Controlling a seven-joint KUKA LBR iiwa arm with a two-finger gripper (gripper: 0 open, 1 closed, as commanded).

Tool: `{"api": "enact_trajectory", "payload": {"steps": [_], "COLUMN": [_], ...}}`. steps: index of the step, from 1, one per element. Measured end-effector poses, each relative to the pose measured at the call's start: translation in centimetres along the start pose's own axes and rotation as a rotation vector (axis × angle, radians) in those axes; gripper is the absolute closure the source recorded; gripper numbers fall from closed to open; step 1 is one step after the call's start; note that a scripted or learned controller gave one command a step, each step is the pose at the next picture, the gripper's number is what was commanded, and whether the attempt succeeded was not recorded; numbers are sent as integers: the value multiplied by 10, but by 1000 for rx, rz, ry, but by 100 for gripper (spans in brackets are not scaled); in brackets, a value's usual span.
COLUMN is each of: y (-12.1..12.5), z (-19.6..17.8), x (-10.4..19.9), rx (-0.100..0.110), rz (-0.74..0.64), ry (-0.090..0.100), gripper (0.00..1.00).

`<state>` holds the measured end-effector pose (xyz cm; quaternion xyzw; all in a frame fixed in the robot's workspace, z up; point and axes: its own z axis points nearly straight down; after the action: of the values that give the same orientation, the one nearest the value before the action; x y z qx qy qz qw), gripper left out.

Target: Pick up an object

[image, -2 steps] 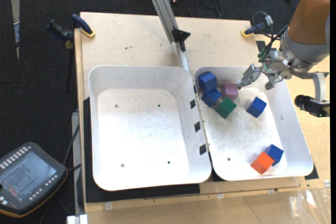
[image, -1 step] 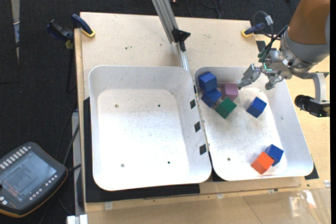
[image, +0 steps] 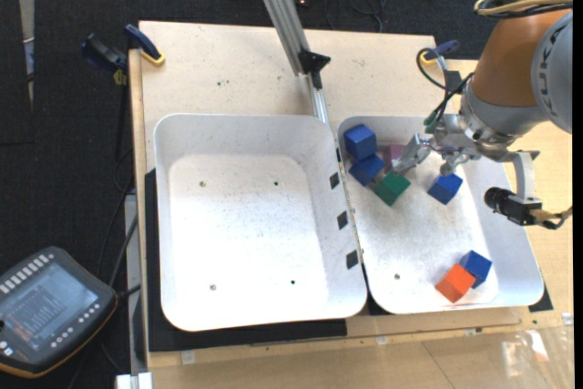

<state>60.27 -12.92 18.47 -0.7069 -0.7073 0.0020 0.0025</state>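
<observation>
Orange block point(image: 454, 284) and blue block point(image: 475, 267) sit touching in the right bin point(image: 510, 287), while the gripper point(image: 430, 157) hovers spread wide, gripping nothing.

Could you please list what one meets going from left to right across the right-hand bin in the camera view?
Two stacked blue blocks → green block → blue block beneath the gripper → orange block → blue block touching it.
</observation>
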Motion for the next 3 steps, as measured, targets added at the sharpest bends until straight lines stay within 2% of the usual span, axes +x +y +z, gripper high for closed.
{"api": "enact_trajectory", "payload": {"steps": [1,2,3], "y": [-7,-7,-7], "z": [61,92,80], "x": [6,7,6], "rx": [1,-3,-4], "rz": [1,1,1], "ry": [0,-1,0], "gripper": [0,0,100]}}
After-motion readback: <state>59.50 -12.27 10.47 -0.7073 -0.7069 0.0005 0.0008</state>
